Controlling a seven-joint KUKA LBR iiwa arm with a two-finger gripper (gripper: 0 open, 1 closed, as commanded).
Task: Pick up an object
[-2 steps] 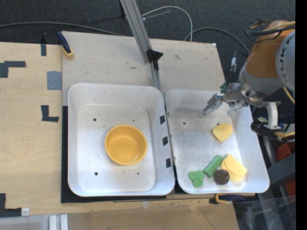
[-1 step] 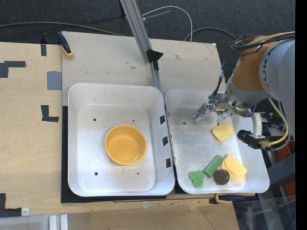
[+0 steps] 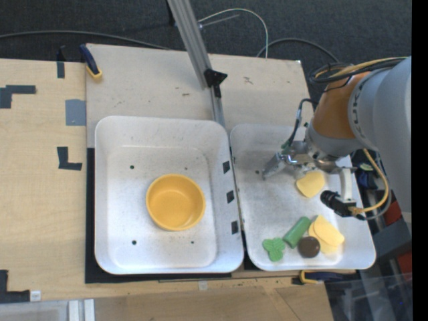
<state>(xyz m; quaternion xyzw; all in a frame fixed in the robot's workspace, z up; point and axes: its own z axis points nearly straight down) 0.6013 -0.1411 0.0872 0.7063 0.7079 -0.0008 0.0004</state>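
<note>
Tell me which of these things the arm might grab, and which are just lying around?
For the job:
gripper
pale yellow wedge
yellow flat piece
green block
brown ball
green leafy toy
yellow round bowl

Lying about:
blue-and-yellow clamp
grey metal pole

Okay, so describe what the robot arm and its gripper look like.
The arm is a thick, rounded grey body with a broad orange band above the wrist. Black and yellow cables loop beside it. The gripper is small, metallic grey, with thin fingers.
</note>
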